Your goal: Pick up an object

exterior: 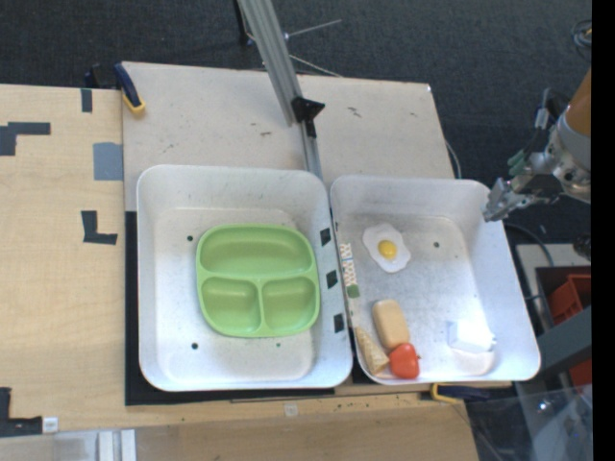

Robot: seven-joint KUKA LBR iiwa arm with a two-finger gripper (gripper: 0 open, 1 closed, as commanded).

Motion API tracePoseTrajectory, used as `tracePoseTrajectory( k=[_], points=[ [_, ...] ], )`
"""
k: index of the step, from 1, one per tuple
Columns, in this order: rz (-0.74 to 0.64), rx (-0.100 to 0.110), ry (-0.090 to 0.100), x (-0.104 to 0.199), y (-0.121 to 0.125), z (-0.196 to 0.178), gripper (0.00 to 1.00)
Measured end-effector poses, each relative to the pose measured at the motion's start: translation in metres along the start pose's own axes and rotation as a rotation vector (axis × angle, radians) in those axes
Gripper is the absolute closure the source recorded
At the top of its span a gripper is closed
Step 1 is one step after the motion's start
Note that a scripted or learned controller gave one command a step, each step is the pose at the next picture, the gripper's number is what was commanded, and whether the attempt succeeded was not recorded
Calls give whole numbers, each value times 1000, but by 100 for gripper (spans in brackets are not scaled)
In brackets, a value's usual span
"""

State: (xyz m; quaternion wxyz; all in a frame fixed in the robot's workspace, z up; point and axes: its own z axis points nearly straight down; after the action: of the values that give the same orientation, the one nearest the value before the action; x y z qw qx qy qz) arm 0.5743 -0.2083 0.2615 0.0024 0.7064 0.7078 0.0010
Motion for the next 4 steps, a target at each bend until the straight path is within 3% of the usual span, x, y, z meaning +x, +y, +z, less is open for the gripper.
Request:
tracePoseTrajectory(
  k=[4],
  points=[
    [-6,8,3,226,20,15,100]
  ],
)
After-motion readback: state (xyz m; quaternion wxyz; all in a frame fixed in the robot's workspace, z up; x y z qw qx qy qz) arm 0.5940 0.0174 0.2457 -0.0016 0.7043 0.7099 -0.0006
